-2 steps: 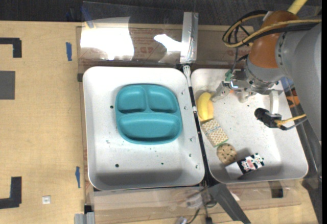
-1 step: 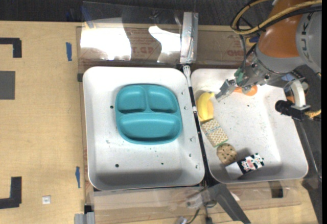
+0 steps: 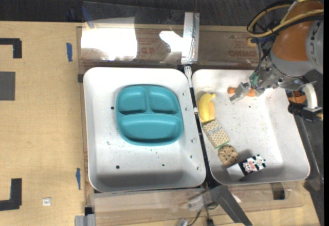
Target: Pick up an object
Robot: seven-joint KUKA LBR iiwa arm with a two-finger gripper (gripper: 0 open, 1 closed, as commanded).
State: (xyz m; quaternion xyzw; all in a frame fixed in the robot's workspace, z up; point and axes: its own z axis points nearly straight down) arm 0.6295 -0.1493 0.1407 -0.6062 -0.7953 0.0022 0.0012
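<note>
My gripper [image 3: 241, 91] hangs over the back of the right bin [image 3: 277, 132], pointing left. A small orange object [image 3: 232, 90] lies just at its tip, with another orange bit [image 3: 250, 92] behind the fingers; contact is unclear. A yellow banana [image 3: 206, 106] lies at the bin's left wall. Below it sit a patterned packet [image 3: 215, 134], a brown cookie [image 3: 227, 154] and a black-and-white toy [image 3: 252, 164].
The left bin [image 3: 97, 132] holds a teal divided plate [image 3: 149, 114]. A clear plastic sheet and cardboard [image 3: 139, 39] stand behind the bins. The arm's orange band [image 3: 295, 39] and yellow cables [image 3: 267, 16] occupy the upper right.
</note>
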